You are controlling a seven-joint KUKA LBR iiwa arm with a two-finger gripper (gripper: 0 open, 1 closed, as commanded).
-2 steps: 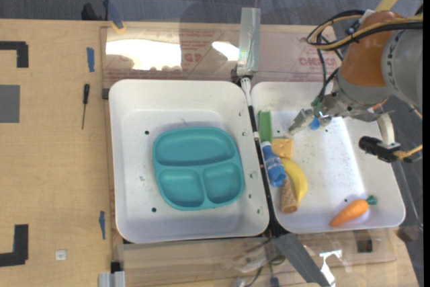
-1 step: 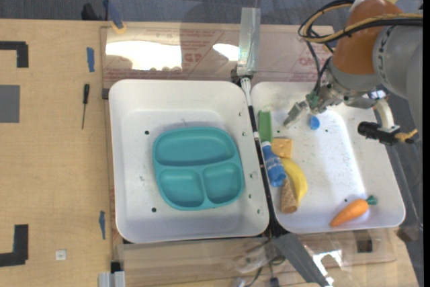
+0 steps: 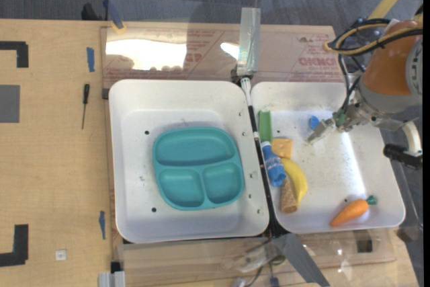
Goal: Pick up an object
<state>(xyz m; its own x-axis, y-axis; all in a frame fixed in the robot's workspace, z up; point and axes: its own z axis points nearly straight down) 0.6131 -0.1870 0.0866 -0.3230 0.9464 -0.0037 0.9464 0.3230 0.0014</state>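
In the right bin [image 3: 386, 175], my gripper [image 3: 318, 133] hangs low over the far part, reaching in from the right under the orange-banded wrist [image 3: 390, 70]. Just up and left of its tip lies a small blue piece [image 3: 313, 122], very close; I cannot tell whether they touch. Along the bin's left side lie a green stick [image 3: 265, 126], an orange block [image 3: 282, 147], a blue bottle-like toy [image 3: 274, 168], a yellow banana [image 3: 297, 179] and a tan cone [image 3: 288, 198]. A carrot [image 3: 351, 211] rests near the front right corner.
The left bin [image 3: 127, 144] holds a teal divided plate [image 3: 198, 168]. A dark divider [image 3: 259, 158] runs between the bins. A clear panel [image 3: 201, 37] stands behind them. The arm's cables [image 3: 353, 37] loop above the right bin's far corner.
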